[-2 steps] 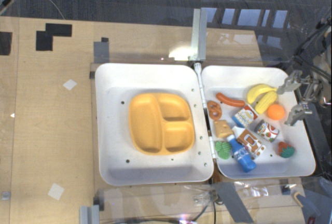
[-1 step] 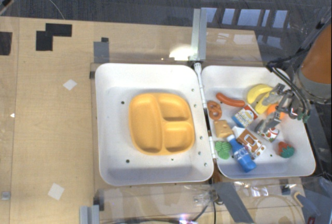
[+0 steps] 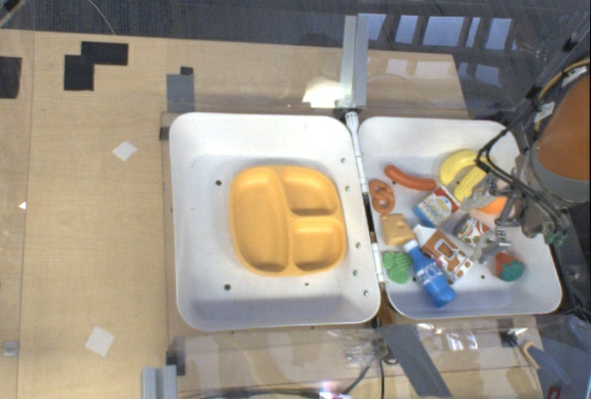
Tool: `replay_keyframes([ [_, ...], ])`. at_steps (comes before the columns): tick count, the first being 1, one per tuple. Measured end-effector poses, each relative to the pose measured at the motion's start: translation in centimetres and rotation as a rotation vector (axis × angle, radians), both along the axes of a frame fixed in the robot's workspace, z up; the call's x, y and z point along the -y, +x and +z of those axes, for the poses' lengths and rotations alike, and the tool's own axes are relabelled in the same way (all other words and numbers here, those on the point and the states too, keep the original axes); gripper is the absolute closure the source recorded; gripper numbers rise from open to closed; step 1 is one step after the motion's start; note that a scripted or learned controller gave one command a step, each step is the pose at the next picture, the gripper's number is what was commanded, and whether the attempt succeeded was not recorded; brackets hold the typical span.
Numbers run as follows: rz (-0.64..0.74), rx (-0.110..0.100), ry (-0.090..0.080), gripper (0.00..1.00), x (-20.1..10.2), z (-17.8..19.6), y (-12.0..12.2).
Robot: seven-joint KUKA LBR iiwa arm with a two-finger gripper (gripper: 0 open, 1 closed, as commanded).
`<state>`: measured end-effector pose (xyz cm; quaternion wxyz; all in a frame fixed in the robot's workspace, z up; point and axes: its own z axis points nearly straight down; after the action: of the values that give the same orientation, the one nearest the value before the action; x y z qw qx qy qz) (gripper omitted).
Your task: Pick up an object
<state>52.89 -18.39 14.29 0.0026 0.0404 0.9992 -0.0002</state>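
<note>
Arm [image 3: 563, 143] cut off at right edge, gripper [image 3: 489, 235] low among cluttered toys in right bin [image 3: 462, 300], grip state unclear

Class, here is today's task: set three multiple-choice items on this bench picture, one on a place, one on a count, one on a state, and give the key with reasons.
1. Where does the yellow tray lie?
A. In the left bin
B. In the right bin
C. On the bare bench

2. How many compartments does the yellow tray have?
A. One
B. Three
C. Six

3. How does the right bin stand?
A. Turned upside down
B. Stacked on the left bin
C. Upright, with small toys piled in it

Key: 1 A, the tray sits mid-floor in the left bin. 2 B, one long well and two smaller wells show. 3 C, a banana, a sausage and more lie inside.
</note>
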Motion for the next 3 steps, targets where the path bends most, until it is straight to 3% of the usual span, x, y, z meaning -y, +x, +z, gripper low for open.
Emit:
replay_keyframes([
  [1,-0.413,0.008,0.004,0.00,2.0,-5.4,3.0],
  [2,-0.431,-0.018,-0.001,0.00,0.4,-5.4,11.2],
  [3,-0.313,-0.025,0.006,0.00,1.9,-5.4,11.4],
])
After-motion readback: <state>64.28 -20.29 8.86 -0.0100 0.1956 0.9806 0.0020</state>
